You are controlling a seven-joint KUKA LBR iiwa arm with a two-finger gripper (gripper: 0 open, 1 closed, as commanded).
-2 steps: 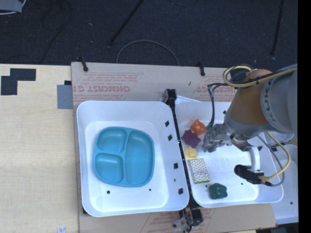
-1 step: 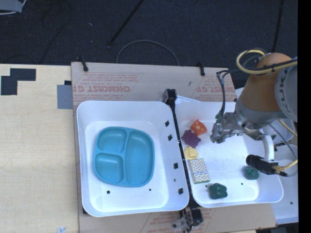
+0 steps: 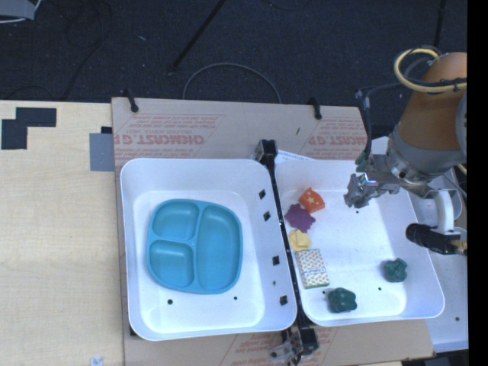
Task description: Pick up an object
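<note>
**Claw above the right bin, nothing picked yet**

The things to pick lie in the right bin (image 3: 427,296). An orange piece (image 3: 311,200), a purple piece (image 3: 300,218), a yellow piece (image 3: 299,240) and a patterned card (image 3: 312,268) sit close together along its left side. A dark green lump (image 3: 341,300) is near the front wall, and a smaller green one (image 3: 394,270) lies well apart on the right. The claw (image 3: 358,193) hangs over the bare back part of this bin, right of the orange piece, with nothing between its fingers; whether they are apart or together I cannot tell. I think the lone green lumps are easier targets than the crowded group. To do well, the claw should come straight down, centered on one piece. The left bin (image 3: 130,204) on the counter holds a blue tray (image 3: 195,245).
</note>
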